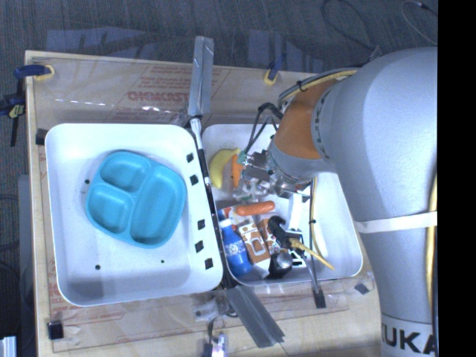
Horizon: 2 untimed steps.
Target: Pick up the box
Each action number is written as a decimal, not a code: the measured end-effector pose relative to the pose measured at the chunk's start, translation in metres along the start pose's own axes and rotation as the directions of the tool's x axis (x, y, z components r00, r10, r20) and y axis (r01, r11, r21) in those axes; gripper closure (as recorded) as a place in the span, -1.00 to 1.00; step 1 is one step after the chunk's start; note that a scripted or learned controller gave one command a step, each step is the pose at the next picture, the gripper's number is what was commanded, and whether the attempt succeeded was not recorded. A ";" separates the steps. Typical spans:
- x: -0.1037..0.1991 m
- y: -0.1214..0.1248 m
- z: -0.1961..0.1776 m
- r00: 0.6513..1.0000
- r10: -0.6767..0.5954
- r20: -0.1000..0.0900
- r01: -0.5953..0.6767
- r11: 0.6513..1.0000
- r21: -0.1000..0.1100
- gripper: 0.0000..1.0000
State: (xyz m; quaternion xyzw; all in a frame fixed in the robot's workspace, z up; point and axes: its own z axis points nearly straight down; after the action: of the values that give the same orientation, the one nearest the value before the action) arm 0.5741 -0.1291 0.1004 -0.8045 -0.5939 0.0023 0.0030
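The box (256,242), a small brown-and-orange carton, is lying near the front wall of the right bin (338,225), at the near end of a crowded pile. A blue bottle (235,250) is lying just beside it on the side of the wall that the two bins share, so that flank is probably offering little room for entry. Just behind the box, an orange sausage-shaped item (254,209) is lying crosswise and closing off the far edge. The box's top face is showing uncovered, so a descent from above is judged the most workable approach. The gripper (249,181) is hanging above the middle of the right bin, farther back than the box and closer to the orange item and to a yellow rounded item (220,166) at the bin's far corner. Whether the gripper is open or closed cannot be told, and nothing is showing in its grasp. It is judged to be positioned too far back and would need to travel toward the near wall. The arm (372,140) is covering much of the bin's outer side. The left bin (119,277) is holding a blue divided tray (137,199) with bare floor around it.
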 end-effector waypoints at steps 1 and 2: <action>0.002 -0.018 -0.098 0.990 0.140 -0.001 -0.140 0.990 -0.003 1.00; 0.021 -0.054 0.003 0.962 -0.274 0.003 0.274 0.962 -0.016 1.00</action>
State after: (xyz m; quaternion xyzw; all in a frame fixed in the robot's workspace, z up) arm 0.5288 -0.0934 0.0974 -0.7145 -0.6996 -0.0029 -0.0035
